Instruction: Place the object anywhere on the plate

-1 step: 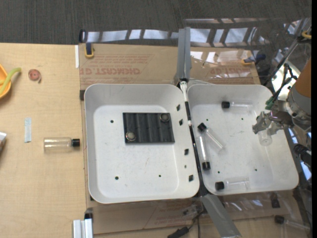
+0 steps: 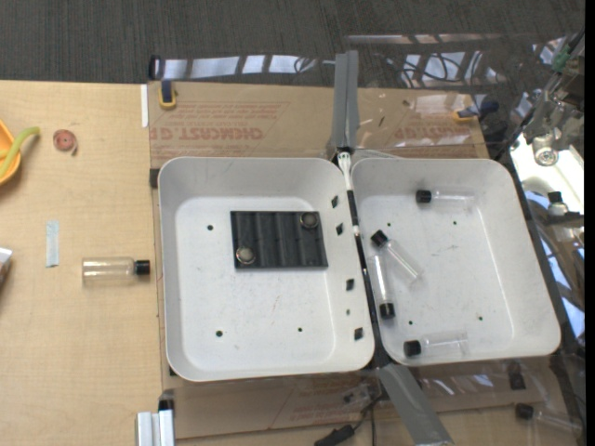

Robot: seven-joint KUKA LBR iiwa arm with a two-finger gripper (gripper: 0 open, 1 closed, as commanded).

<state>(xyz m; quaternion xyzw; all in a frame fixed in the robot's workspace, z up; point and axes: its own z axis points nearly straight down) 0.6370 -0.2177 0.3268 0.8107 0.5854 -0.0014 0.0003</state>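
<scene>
A light wooden desk (image 2: 84,342) fills the left and lower parts of the frame, with dark carpeted floor (image 2: 232,12) across the top. A flattened sheet of brown cardboard (image 2: 251,124) with reversed red print lies under two shallow white bins set side by side in the middle.

The left bin (image 2: 186,333) holds a dark, ribbed rectangular plate (image 2: 277,240) a little above its centre. Two small round pieces sit on the plate, one at its upper right corner (image 2: 309,220) and one at its lower left corner (image 2: 245,255).

The right bin (image 2: 502,286) holds four clear vials with black caps: one near its upper edge (image 2: 439,195), two touching or crossing near its left wall (image 2: 392,252), and one along its lower edge (image 2: 435,347). None of them lies on the plate.

On the bare desk left of the bins lies another clear vial (image 2: 115,268) with a black cap, on its side. Farther left sit a small pale strip (image 2: 52,244), a small pinkish disc (image 2: 63,139) and, at the frame's left edge, part of an orange and green thing (image 2: 11,151).

At the upper right corner, metal parts and cables (image 2: 553,110) crowd the bench edge; the tool cannot be told apart there, so its state cannot be told.
</scene>
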